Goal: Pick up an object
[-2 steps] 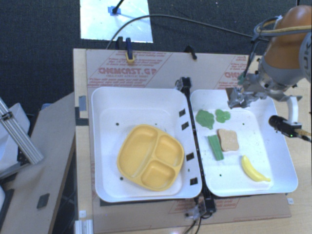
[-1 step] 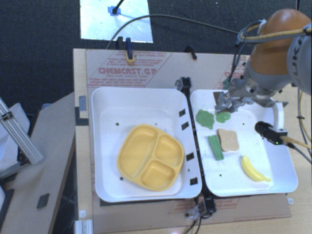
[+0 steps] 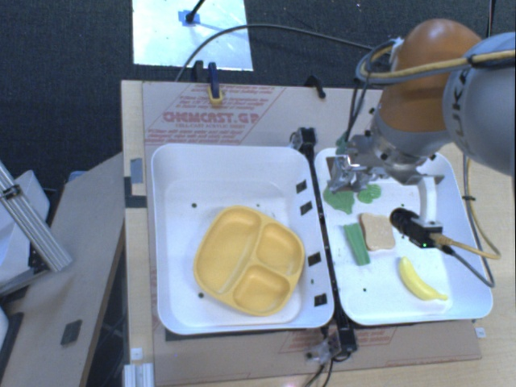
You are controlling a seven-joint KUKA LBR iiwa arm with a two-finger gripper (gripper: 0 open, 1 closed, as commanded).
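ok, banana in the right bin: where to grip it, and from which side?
Probably across the middle of the banana, coming straight down from above. It lies flat on the floor of the right bin, with bare floor on both long sides for the fingers. Set the fingers across its narrow width, since it runs diagonally, upper left to lower right.

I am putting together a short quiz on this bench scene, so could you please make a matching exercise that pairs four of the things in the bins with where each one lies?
Things:
1. yellow divided plate
2. banana
3. slice of bread
4. green leafy piece

Places:
A. near corner of the right bin, closest to the camera
B. right below the gripper, far part of the right bin
C. middle of the left bin
D. middle of the right bin, beside the green stick

Pairs: 1-C, 2-A, 3-D, 4-B
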